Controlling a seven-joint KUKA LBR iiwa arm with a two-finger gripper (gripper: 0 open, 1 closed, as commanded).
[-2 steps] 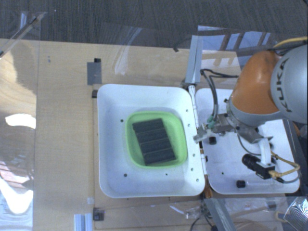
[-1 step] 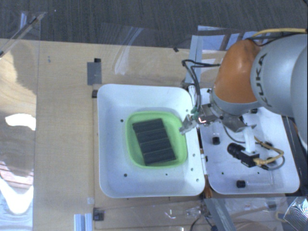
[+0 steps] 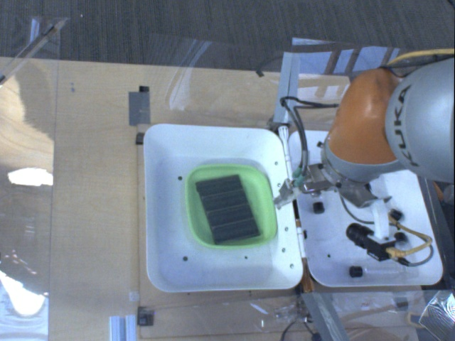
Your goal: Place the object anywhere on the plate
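— Green plate (image 3: 195, 190), square with rounded corners, lying flat in the left bin (image 3: 163, 261), a little right of that bin's middle. On my screen the block (image 3: 227, 209) lies on it.

— What sort of block?

— Dark grey, oblong, ribbed across its top in four bands. It sits wholly inside the plate's rim and fills most of the well. It is turned slightly, so its long side runs from upper left to lower right.

— And the gripper?

— I see the gripper (image 3: 286, 190) over the seam where the two bins meet. It is just beside the plate's right edge and apart from the block. I cannot tell from up here whether it is open or closed (the wrist covers most of it).

— Where does the arm stand?

— The arm (image 3: 377, 119) reaches in from the right. Its orange band and grey housing hang over the upper half of the right bin (image 3: 327, 261).

— What is in that bin?

— Two black bits (image 3: 318, 207) on the white floor, one near the gripper and one close to the front wall. They are too small for me to name.

— And around the bins?

— Pale wooden bench (image 3: 85, 190) on the left and in front, with bright glare along its left side.
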